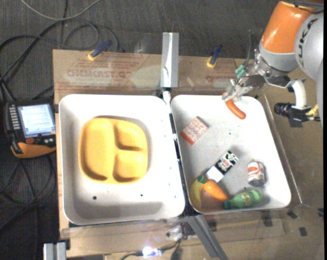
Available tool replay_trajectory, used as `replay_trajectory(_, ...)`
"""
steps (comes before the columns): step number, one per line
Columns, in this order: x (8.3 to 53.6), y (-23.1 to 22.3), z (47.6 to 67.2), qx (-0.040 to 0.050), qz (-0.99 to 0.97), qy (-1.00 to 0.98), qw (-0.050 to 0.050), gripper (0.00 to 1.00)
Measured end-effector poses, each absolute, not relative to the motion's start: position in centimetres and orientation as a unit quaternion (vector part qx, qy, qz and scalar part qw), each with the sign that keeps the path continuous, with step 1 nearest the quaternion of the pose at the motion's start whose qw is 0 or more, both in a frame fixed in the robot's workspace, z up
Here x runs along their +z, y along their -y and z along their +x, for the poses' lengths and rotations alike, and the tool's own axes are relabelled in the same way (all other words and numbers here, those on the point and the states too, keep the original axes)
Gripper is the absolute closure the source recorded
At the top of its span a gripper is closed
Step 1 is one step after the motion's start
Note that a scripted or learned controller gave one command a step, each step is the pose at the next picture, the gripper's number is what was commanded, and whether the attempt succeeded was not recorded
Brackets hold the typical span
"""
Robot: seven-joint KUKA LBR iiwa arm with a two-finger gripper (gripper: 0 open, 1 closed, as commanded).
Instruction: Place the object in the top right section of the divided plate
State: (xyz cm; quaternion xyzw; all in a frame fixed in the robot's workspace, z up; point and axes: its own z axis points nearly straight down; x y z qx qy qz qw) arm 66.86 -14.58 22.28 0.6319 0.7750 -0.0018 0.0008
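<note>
The gripper (240,89) hangs over the far edge of the right bin (271,145), and a small orange sausage (236,109) sits just under it, near the bin's far right corner. Whether the claw is apart or clamped on the sausage I cannot tell. The sausage looks like a light toy, smooth and rounded, so it may slip or roll; a hold across its middle seems safest. The yellow divided plate (115,148) waits in the left bin (71,199), its 3 sections bare.

Grey arm (293,31) reaching from right, wrist angled downward.
</note>
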Motion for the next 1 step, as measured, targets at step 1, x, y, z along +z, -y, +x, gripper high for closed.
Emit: replay_trajectory(1, 27.7, 7.27, 66.86, -0.0006, 0.681, -0.732, 0.0, 1.0)
